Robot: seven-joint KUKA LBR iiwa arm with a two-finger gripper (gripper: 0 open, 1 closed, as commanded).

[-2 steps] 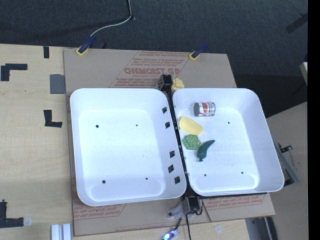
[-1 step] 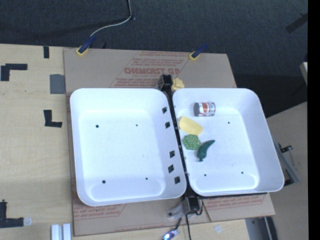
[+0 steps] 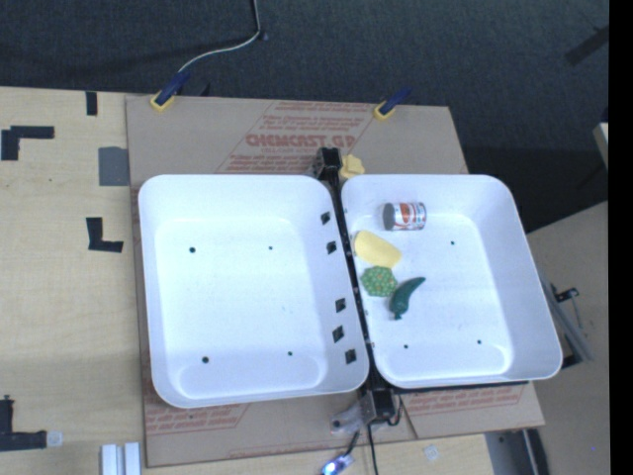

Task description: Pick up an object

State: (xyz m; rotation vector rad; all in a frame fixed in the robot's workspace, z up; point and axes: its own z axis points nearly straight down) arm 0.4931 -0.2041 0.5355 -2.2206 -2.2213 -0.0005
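Note:
The right bin (image 3: 495, 295) holds a few small objects near its left side. A small red and silver can (image 3: 405, 215) lies on its side toward the back. In front of it sits a yellow lemon-like piece (image 3: 376, 248). A green bumpy round piece (image 3: 378, 282) lies just below the yellow one, and a dark green pepper-like piece (image 3: 405, 296) rests right beside it.
The left bin (image 3: 237, 285) stands beside the right one, joined by a black clip strip (image 3: 341, 285). Both rest on a cardboard sheet (image 3: 297, 132) held by yellow and blue clamps (image 3: 168, 92). A white cable (image 3: 237, 38) runs across the dark floor behind.

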